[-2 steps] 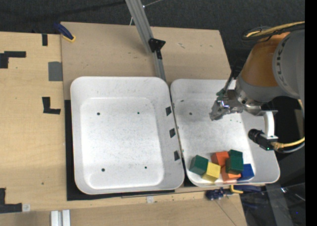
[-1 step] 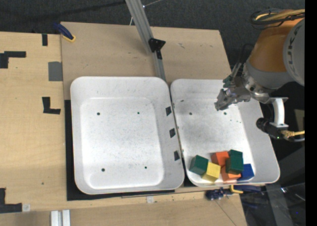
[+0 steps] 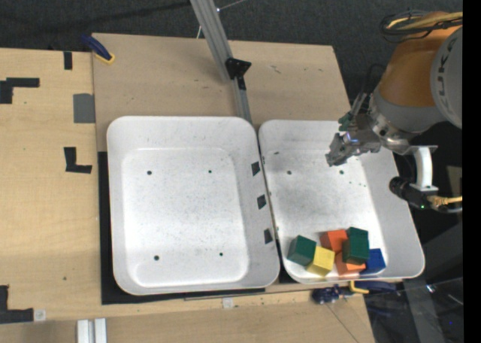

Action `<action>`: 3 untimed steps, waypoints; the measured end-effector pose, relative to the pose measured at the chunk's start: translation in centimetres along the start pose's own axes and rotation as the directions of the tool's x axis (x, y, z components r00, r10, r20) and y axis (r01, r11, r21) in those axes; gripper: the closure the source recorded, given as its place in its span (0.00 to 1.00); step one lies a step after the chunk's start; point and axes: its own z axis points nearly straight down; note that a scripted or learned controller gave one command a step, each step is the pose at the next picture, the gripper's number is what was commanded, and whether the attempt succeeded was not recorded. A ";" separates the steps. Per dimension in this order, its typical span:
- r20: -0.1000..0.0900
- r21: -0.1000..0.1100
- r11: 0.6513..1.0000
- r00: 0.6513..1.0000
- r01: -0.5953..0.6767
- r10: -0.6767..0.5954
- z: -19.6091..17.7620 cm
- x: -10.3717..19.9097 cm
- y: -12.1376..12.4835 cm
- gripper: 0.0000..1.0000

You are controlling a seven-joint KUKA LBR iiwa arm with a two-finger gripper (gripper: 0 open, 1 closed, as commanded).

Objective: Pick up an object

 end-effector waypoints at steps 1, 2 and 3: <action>-0.002 0.000 1.000 1.000 0.006 -0.006 -1.1 5.7 -1.3 1.00; -0.002 0.001 1.000 1.000 0.006 -0.006 -1.0 11.1 -1.6 1.00; -0.001 0.003 1.000 1.000 0.005 -0.005 0.1 16.3 -3.5 1.00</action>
